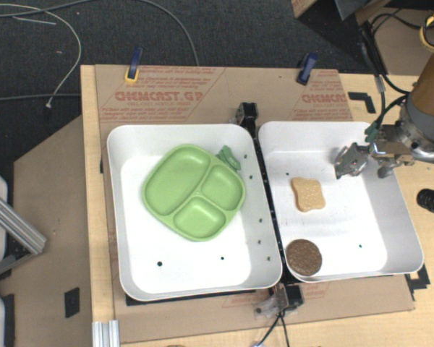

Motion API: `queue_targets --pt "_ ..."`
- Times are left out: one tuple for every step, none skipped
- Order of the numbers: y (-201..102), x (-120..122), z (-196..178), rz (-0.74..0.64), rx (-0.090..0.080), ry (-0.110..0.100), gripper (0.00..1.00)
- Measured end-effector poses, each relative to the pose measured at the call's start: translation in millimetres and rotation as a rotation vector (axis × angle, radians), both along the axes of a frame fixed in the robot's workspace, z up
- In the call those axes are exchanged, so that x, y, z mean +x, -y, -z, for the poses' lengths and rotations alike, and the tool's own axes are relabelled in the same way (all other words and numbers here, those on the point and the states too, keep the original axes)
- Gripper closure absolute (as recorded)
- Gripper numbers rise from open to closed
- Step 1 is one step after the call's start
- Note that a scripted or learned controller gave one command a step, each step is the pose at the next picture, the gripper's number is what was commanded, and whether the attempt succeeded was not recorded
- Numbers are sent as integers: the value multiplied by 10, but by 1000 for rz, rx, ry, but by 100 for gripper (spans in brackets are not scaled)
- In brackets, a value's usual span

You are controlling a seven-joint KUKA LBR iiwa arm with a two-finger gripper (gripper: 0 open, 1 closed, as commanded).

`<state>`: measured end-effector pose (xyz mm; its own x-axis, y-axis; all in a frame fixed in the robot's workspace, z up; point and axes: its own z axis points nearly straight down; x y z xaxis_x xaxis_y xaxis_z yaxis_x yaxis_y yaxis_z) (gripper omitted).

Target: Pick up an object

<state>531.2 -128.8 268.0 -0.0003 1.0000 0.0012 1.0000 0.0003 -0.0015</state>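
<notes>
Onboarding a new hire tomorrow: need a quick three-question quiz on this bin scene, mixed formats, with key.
1. True or false: the green divided plate lies in the left bin.
2. Which item lies nearest the end effector? A) bread slice B) brown round patty C) green divided plate
3. Fill in: the brown round patty lies at the right bin's ____ edge, near its left corner.

Key: 1 true; 2 A; 3 front
</notes>
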Motion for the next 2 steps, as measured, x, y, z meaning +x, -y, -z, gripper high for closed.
queue_targets --pt "-76 -82 518 0 2 -6 0" --pt "-60 -56 920 1 0 0 0"
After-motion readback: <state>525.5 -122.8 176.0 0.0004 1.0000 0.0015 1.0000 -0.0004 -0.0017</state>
